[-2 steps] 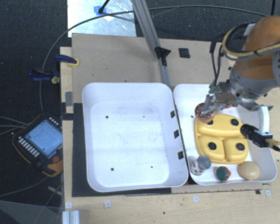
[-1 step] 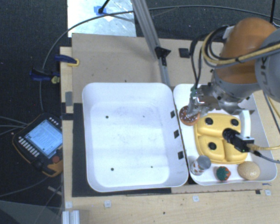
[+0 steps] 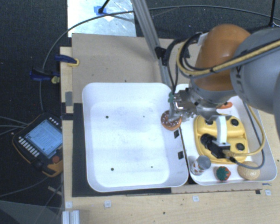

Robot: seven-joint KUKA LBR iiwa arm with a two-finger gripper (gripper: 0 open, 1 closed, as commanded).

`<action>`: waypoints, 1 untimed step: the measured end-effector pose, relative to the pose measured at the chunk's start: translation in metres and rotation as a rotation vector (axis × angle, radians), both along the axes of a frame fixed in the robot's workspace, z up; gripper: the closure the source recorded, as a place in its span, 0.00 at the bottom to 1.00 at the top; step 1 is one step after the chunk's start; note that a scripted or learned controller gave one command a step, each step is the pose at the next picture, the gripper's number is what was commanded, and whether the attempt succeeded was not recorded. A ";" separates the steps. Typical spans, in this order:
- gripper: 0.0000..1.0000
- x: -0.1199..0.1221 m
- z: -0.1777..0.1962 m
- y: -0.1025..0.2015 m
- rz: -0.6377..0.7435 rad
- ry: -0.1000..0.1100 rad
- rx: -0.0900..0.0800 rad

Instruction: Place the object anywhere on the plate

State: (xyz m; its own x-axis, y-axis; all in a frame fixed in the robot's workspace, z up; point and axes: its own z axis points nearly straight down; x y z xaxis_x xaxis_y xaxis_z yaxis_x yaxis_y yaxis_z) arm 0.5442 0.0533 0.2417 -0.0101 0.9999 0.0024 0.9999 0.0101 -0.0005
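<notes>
A small brown ring-shaped donut (image 3: 170, 120) with pale sprinkles hangs at the tips of my gripper (image 3: 173, 112), whose fingers are shut on its upper edge. Both are over the right rim of the left bin (image 3: 126, 139), at the gap between the two bins. The yellow plate (image 3: 233, 125) lies in the right bin (image 3: 270, 164), to the right of the donut, with dark items on it. The arm's wrist and a cable plug (image 3: 220, 141) cover part of the plate.
Along the right bin's front lie a grey-and-white piece (image 3: 199, 164), a green and red ball (image 3: 222, 172) and a beige egg shape (image 3: 248, 171). A slanted metal pole (image 3: 147, 24) runs behind the bins. A teach pendant (image 3: 41, 141) sits off the bench at the left.
</notes>
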 end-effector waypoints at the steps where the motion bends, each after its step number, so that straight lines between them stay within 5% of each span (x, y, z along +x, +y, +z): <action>1: 1.00 -0.025 -0.002 0.048 -0.001 0.001 0.000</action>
